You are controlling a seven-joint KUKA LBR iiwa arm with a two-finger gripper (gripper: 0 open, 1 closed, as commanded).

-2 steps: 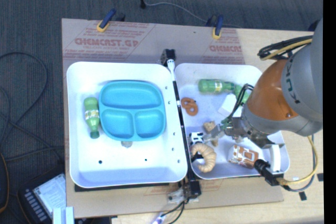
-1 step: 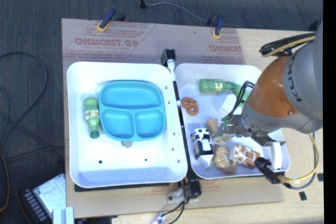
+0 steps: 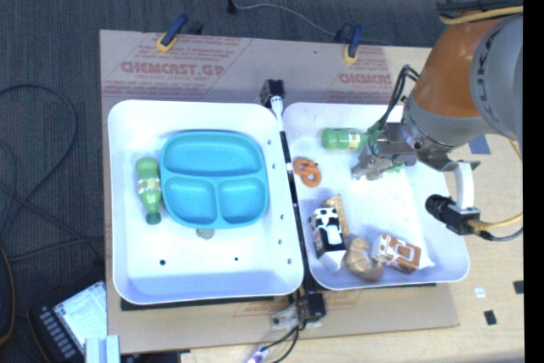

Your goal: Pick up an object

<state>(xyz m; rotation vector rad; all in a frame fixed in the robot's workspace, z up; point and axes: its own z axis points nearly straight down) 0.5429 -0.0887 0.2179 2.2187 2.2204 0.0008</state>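
My gripper [image 3: 369, 167] hangs over the upper middle of the right bin [image 3: 442, 255], with the grey arm and its orange band reaching in from the right. A green bottle [image 3: 343, 138] lies just up and left of the gripper, its right end hidden behind the wrist. Left of the gripper lies an orange pretzel-shaped toy [image 3: 308, 172]. Nearer the bin's front sit a black-and-white carton [image 3: 327, 232], a brown lumpy toy [image 3: 362, 260] and a small orange-and-white box [image 3: 399, 252]. Nothing shows as held.
The left bin [image 3: 127, 268] holds a blue sectioned tray [image 3: 212, 178] and a green bottle [image 3: 149, 190] beside its left edge. A black fitting [image 3: 273, 91] sits at the top of the wall between the bins. Clamps pin the board at the back.
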